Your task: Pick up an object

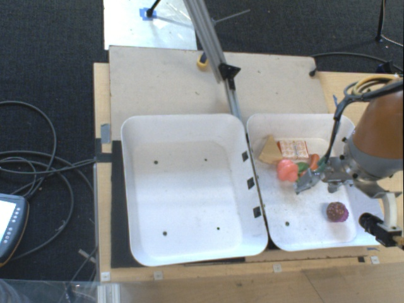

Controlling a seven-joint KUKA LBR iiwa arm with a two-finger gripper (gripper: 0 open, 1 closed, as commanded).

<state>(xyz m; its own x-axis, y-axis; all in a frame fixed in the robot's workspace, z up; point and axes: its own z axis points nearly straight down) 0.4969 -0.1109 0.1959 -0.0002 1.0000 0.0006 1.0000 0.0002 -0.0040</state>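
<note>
From my seat I see two shallow white bins side by side on the bench. The left bin (183, 188) has only small dark marks on its floor. The right bin (297, 232) carries the loose items: a tan wedge-shaped piece (269, 149) near its back left, a small box with red print (293, 148) just beside it, a pink-red rounded object (287, 170) in front of those, touching a bit of orange and green (314, 163) at its right, and a dark purple ball (337, 212) well apart from them toward the front right. The arm (379, 137) comes in from the right, its orange band above the wrist over the right bin's edge. The gripper (307, 183) hangs low just beside the pink-red rounded object, on its front right. I cannot tell from this angle whether it is spread or closed, and I see nothing gripped in it.
</note>
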